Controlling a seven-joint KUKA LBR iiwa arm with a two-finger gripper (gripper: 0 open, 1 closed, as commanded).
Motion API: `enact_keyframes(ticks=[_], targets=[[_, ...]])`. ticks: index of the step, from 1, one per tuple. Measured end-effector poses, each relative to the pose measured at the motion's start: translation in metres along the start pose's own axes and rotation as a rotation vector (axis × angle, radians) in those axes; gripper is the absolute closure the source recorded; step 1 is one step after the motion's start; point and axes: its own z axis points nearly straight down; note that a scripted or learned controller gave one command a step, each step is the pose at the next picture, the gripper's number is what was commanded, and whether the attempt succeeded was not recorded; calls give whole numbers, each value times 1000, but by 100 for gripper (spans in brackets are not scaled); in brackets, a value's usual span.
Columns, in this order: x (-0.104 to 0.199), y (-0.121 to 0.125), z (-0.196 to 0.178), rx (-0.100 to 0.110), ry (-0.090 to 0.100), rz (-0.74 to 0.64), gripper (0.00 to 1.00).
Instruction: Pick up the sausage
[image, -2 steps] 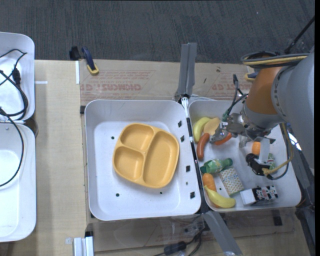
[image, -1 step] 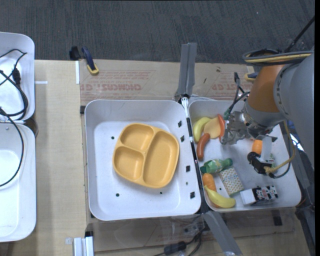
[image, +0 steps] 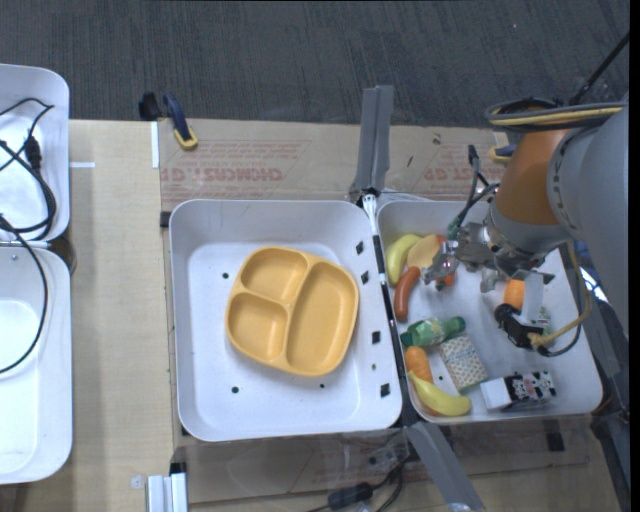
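Two shallow white bins sit side by side on a wooden bench, seen from above at a slant. The left bin (image: 190, 330) holds a yellow plate (image: 292, 310) with three compartments. The right bin (image: 590, 380) is crowded with small things, and the rest is told from the sausage.

The sausage (image: 405, 293), red-orange and slim, lies near the right bin's left wall, running roughly along that wall. Touching its upper end is a yellow-green banana (image: 399, 253), and just beside that a peach-coloured piece of fruit (image: 425, 250). Just below the sausage lies a green vegetable (image: 436, 331). Further below come a small carrot (image: 417, 362), a speckled sponge (image: 462, 362) and a second, yellow banana (image: 440, 398) at the bin's near edge. Well to the lower right of the sausage lies a small black and white box (image: 520, 388).

The grey arm (image: 590, 180) with its orange band reaches in from the right. Its gripper (image: 441, 270) hangs just to the right of the sausage's upper end, close to the peach-coloured fruit. Whether its fingers are apart or together cannot be told. An orange thing (image: 514, 293) lies to the sausage's right, past the gripper.
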Motion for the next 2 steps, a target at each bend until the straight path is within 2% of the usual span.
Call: enact_keyframes(ticks=[1,2], targets=[[-1,0,-9,1,-2,0,100],[-1,0,-9,1,-2,0,0]])
